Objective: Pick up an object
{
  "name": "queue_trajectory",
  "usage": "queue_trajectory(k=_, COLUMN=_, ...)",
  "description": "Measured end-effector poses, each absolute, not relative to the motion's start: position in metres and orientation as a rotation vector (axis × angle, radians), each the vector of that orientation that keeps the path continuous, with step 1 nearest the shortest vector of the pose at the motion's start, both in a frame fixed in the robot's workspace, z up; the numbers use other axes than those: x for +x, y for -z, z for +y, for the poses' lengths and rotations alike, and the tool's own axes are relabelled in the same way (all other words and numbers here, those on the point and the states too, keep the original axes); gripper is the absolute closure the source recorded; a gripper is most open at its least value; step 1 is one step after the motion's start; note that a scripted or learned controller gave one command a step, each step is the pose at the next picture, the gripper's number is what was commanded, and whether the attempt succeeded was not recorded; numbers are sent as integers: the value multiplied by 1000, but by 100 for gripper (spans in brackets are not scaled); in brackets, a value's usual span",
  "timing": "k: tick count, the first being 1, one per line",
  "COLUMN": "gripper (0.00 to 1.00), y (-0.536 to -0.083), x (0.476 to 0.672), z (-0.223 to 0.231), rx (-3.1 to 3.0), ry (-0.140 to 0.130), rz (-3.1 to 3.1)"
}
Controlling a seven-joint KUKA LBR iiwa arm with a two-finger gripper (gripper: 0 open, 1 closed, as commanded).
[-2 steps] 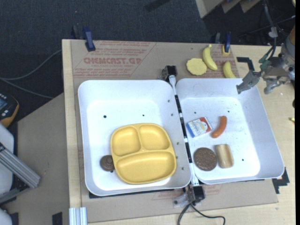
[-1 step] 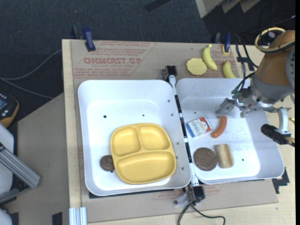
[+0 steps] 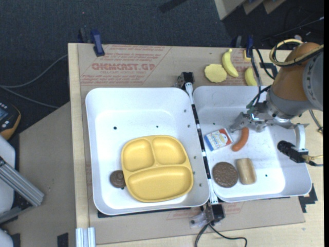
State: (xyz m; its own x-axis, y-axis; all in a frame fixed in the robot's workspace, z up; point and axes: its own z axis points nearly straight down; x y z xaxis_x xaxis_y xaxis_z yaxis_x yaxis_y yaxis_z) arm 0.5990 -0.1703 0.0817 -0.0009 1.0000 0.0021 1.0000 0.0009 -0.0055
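The right bin (image 3: pixel 288 187) holds a small white carton with blue and red print (image 3: pixel 217 139), an orange-red sausage (image 3: pixel 240 139), a round brown patty (image 3: pixel 225 174) and a tan bread-like block (image 3: pixel 246 170). My gripper (image 3: pixel 247 123) hangs low over the middle of this bin, just above and behind the sausage and to the right of the carton. Nothing shows as held in it. The grey arm with its orange band (image 3: pixel 293 81) comes in from the right.
In the left bin (image 3: pixel 103 117) lies a yellow divided tray (image 3: pixel 156 168) with a small brown disc (image 3: pixel 117 178) at its left edge. Yellow toy bananas (image 3: pixel 230 63) and a yellow lump (image 3: pixel 216 73) lie on the bench behind the right bin. Cables run by the arm.
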Motion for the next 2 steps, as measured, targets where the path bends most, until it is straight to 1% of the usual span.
queue_trajectory(k=1, gripper=100, y=-95, x=601, z=-171, rx=-2222, ry=1, rz=-2222)
queue_trajectory(k=2, gripper=100, y=-160, x=577, z=-101, rx=-2214, ry=3, rz=-2226)
